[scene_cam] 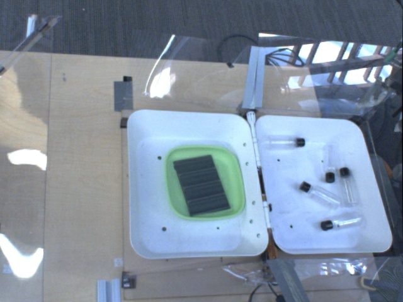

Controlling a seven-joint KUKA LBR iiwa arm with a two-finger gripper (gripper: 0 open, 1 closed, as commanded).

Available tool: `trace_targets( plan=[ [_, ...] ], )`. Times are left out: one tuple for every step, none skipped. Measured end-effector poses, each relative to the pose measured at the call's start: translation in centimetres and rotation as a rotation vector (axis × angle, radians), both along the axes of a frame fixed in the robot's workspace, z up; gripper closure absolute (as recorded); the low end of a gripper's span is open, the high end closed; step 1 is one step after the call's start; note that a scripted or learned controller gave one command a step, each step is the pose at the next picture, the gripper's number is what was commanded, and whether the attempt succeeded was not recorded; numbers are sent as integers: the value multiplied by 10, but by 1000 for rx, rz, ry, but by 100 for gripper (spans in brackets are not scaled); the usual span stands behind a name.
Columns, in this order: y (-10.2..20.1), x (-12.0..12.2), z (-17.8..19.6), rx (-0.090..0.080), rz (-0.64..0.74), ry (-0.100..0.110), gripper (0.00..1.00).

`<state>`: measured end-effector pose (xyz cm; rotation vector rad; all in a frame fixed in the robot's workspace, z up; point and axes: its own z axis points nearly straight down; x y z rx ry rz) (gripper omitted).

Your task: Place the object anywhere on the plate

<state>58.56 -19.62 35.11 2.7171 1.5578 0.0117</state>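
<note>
Pale wood covered the bench point(75, 168), and shiny light spots sat on it. Behind it was a dark floor point(126, 11) with thin lines.

Two flat white bins sat side by side, touching in the middle. The left bin point(189, 121) had round corners and smooth walls. In it lay a light green plate point(234, 168), square with soft corners. On the plate lay a dark grey block point(200, 185), flat and long, with ridges across its top. It was turned a little and sat near the middle of the plate.

The right bin point(352, 128) held five small see-through tubes point(318, 194), each with a black cap. They lay on their sides, pointing different ways, spread apart from each other.

I could not tell if the claw was released or clenched.
</note>
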Motion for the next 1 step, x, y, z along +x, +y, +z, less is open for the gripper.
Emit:
trace_targets(
  plan=[
    [4,-14,86,2,-227,-3,0]
  ],
)
